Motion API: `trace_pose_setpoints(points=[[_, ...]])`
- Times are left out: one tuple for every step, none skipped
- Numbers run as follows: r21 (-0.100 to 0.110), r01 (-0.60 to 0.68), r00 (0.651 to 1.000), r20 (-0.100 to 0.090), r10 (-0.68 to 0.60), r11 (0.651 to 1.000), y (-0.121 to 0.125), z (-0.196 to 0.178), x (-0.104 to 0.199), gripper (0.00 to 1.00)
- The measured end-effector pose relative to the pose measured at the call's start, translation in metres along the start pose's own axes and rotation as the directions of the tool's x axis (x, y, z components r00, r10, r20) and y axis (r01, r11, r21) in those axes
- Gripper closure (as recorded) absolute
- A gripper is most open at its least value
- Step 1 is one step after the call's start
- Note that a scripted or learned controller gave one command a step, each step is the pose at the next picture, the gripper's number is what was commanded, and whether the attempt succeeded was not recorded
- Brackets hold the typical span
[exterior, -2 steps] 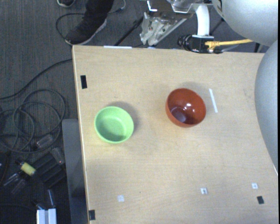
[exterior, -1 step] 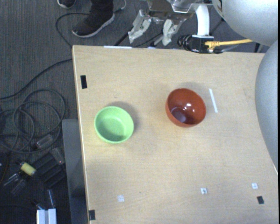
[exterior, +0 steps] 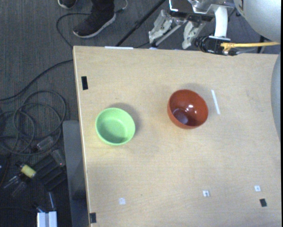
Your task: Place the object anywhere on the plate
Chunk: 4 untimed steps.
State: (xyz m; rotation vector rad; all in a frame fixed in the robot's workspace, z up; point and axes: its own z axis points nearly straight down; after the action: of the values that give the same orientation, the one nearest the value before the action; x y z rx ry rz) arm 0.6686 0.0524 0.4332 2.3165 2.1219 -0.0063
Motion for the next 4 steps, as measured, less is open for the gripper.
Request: trace_pose_setpoints(points=[[0.001, -0.083, 0.997, 0.000, 0.083, 0.997, 0.005, 0.000, -0.052, 0.00], [0.001, -0.774, 0.633, 0.001, 0.774, 0.633, 0.009, 0.001, -0.109, 0.00], [0.002, -0.885, 0.465, 0.001, 0.885, 0.465, 0.004, 0.001, -0.159, 0.00], [0.005, -0.952, 0.308, 0.000, 0.952, 0.308, 0.010, 0.001, -0.199, 0.00]])
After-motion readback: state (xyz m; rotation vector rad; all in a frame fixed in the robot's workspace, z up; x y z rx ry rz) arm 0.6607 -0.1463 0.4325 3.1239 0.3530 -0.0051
